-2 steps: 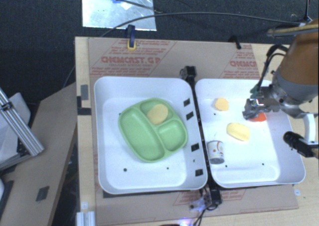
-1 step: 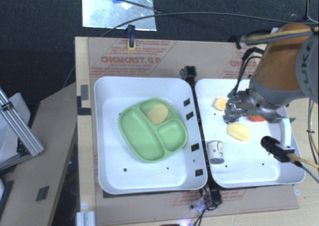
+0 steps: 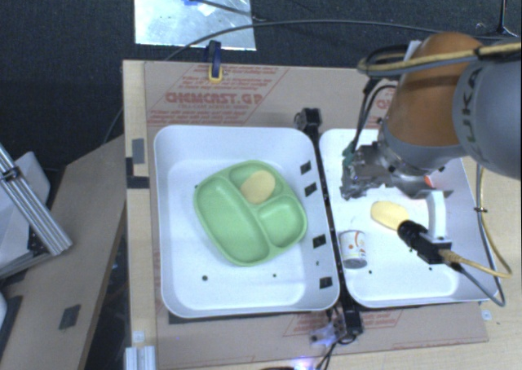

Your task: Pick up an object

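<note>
Can + yellow obj nr gripper

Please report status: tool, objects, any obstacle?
Tool over right bin, near its left wall. Yellow object and small can lie free beside it. No obstacle between.

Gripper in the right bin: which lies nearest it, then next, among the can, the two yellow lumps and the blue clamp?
1. Right lump, in the right bin beside the gripper.
2. Can, right bin, nearer the front.
3. Plate lump, on the green plate in the left bin.
4. Clamp, on the board's far edge.
</note>
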`<control>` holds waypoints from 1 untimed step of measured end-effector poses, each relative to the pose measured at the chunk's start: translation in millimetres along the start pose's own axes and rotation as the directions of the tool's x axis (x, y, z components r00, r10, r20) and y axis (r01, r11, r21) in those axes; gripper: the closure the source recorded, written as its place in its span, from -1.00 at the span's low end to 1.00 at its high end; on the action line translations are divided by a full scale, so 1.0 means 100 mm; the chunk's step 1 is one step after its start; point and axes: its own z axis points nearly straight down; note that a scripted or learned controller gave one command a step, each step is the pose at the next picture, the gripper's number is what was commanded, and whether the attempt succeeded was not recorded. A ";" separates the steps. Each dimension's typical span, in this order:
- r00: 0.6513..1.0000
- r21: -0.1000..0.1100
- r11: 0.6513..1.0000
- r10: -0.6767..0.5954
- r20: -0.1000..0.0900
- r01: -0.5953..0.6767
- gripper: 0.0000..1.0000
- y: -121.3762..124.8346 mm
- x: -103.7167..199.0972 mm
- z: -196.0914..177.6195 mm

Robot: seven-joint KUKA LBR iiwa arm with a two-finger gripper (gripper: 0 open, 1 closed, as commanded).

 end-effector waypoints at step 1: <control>1.000 0.001 1.000 -0.002 -0.001 0.002 1.00 0.00 0.60 -0.03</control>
